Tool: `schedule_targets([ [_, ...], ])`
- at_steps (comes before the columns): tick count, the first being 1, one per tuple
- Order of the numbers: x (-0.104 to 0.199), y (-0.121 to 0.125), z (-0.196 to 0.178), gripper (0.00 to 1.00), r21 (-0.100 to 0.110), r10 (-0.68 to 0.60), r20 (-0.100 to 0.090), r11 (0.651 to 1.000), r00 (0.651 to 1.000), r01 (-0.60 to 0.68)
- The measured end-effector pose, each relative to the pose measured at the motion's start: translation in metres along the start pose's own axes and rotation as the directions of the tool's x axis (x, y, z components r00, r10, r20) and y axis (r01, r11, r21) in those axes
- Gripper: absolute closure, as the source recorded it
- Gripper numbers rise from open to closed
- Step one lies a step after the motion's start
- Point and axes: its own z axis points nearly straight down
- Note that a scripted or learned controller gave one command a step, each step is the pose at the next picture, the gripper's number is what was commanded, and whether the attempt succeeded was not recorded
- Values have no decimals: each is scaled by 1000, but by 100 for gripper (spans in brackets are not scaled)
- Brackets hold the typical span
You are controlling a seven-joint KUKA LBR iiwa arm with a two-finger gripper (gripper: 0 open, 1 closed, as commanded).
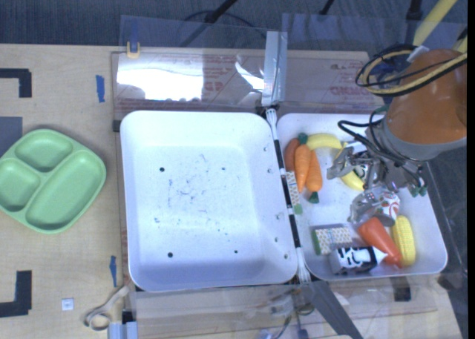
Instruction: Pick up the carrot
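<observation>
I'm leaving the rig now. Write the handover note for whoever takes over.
Gripper: hangs over the right white bin; whether its fingers are open or shut cannot be told, and no item is seen in them.
Task item: an orange carrot with a green tip lies by the right bin's left wall, beside a yellow banana. A second orange cone-shaped carrot lies nearer the front, next to a yellow corn cob.
Done: nothing lifted yet.
Left: grasp a carrot and raise it.
</observation>
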Motion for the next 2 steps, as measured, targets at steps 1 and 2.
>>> schedule_targets([
  [1,-32,-38,-24,0,2,-434,5,901,901,434],
  [2,26,-20,5,0,-3,-669,0,743,743,669],
])
